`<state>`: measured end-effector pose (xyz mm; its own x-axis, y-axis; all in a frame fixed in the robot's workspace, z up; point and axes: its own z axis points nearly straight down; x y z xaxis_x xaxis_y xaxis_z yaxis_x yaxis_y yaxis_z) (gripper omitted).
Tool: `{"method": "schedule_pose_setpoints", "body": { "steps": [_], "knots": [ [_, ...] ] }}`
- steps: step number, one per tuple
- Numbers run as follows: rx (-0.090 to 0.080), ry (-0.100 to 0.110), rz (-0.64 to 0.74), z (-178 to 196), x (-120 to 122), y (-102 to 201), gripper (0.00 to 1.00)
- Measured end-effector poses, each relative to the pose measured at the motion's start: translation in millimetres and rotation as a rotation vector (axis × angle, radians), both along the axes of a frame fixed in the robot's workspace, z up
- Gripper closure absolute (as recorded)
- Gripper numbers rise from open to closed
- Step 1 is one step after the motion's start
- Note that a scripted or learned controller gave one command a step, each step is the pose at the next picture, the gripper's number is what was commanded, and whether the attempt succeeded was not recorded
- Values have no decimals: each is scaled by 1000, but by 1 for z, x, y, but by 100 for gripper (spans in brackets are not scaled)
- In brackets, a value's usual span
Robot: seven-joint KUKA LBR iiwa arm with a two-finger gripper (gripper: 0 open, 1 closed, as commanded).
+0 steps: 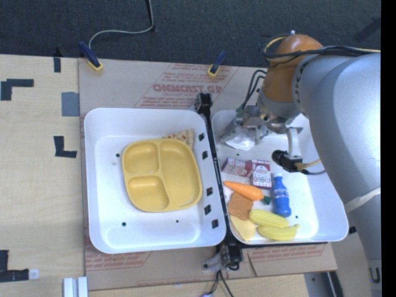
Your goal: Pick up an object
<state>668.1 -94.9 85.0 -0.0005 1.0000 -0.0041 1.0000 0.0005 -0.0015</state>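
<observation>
Crowding right bin [322, 224]: carrot [244, 190], blue bottle [280, 197], corn [268, 218], banana [277, 232].

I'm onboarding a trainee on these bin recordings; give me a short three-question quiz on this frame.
1. True or false: the yellow tray lies in the left bin.
2. Which lies nearest the blue bottle? A) carrot B) blue clamp C) yellow tray
3. Fill in: the tool is over the ____ bin.

Key: 1 true; 2 A; 3 right.
</observation>
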Motion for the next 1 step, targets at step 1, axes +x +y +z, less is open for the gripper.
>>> {"method": "schedule_pose_setpoints", "body": {
  "steps": [1],
  "knots": [
    [2,0,0,0,0,-1,0]
  ]
}}
